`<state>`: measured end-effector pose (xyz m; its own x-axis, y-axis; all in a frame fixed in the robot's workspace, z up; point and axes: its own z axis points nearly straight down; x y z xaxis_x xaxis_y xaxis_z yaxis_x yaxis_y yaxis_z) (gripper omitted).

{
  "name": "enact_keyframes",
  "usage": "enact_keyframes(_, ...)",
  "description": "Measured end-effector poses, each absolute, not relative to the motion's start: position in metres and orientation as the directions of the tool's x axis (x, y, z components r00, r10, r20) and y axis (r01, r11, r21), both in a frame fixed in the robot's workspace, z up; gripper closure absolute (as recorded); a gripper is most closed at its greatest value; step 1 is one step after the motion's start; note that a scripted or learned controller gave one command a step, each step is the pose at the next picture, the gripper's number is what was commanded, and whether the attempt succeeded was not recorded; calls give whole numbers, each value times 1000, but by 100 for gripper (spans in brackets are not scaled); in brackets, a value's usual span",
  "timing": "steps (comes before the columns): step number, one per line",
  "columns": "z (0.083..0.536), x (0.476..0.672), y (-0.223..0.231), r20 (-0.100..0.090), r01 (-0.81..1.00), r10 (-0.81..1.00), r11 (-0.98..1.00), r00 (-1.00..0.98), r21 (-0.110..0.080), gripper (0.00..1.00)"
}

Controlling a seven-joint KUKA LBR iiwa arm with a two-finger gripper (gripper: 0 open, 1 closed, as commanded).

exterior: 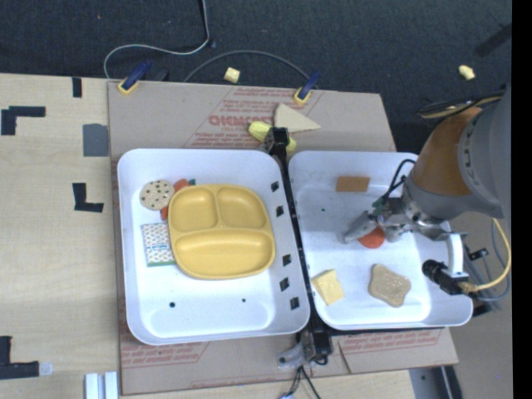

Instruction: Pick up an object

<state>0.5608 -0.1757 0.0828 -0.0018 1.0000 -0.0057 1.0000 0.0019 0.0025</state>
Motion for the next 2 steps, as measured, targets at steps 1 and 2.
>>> enact_keyframes(1, 98, 562, -178, -7, 1000, 1000, 0, 0, 6, 100)
enact_keyframes(2, 133, 608, -93, 2, 1000, 1000, 10, -10, 4, 100)
